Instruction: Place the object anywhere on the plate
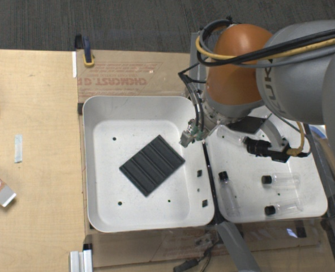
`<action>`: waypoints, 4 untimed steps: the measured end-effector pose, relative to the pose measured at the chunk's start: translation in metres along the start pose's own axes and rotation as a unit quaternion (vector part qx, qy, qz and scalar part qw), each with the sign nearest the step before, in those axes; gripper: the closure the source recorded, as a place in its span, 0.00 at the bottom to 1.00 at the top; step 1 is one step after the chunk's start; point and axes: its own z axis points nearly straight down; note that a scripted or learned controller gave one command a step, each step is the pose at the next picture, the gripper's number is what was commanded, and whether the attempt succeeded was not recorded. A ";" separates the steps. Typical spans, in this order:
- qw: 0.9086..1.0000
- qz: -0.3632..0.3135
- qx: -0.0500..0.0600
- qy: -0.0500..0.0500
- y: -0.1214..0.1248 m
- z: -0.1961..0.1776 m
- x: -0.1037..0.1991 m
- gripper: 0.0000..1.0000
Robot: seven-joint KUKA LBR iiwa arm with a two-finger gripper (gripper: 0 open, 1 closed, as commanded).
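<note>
Ribbed dark sq. plate point(152, 165) flat in L bin point(99, 208).

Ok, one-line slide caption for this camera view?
Grey KUKA arm with orange band hovers over the divide between two shallow white bins; a dark ribbed rectangular plate lies in the left bin.

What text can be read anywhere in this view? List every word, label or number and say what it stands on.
"CHEMCAST GP": red print on the brown cardboard sheet behind the left bin, upside down and mirrored in this view; the last letters are uncertain.
A finer red line above it is too small to read.
No legible text elsewhere.
</note>
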 end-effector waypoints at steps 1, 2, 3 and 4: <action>1.000 0.000 0.000 0.000 0.000 0.000 0.000 0.00; 1.000 0.000 0.000 0.000 0.000 -0.008 -0.001 1.00; 1.000 0.000 0.000 0.000 0.000 -0.008 -0.001 0.00; 1.000 0.000 0.001 -0.001 -0.001 -0.016 -0.003 1.00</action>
